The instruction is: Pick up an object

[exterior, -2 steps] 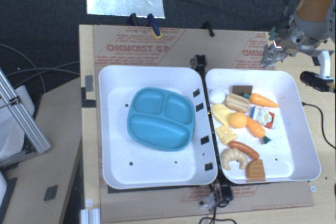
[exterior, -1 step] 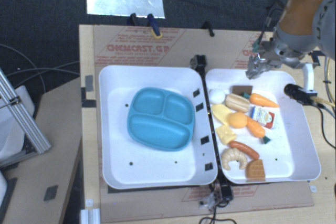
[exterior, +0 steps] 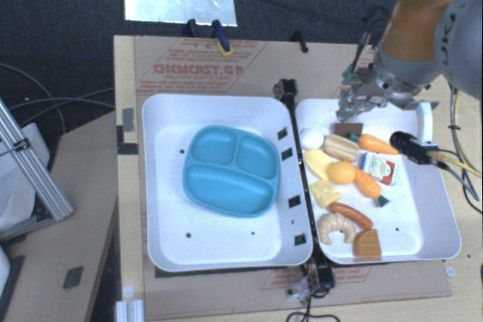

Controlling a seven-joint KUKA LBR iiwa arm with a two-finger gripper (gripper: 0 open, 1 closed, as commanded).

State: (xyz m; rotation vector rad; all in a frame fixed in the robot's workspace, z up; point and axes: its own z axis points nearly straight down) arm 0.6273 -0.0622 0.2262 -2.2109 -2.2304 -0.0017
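The right bin point(exterior: 438, 222) holds several toy foods. Among them are a white egg point(exterior: 312, 138), a tan bun point(exterior: 342, 147), a carrot point(exterior: 377, 144), an orange ball point(exterior: 342, 173), a red-and-white packet point(exterior: 378, 167), a red sausage point(exterior: 352, 214), a croissant point(exterior: 336, 228) and a brown waffle point(exterior: 367, 244). My gripper point(exterior: 349, 115) hangs over the back of this bin, just above a small brown piece point(exterior: 348, 130) and the bun. I see nothing lifted in it.
A blue divided plate point(exterior: 230, 170) lies in the left bin point(exterior: 170, 237). A black clip ridge point(exterior: 296, 162) joins the two bins. A black cylinder with cables point(exterior: 411, 145) juts in at the right bin's rim. Cardboard point(exterior: 196, 68) lies under both bins.
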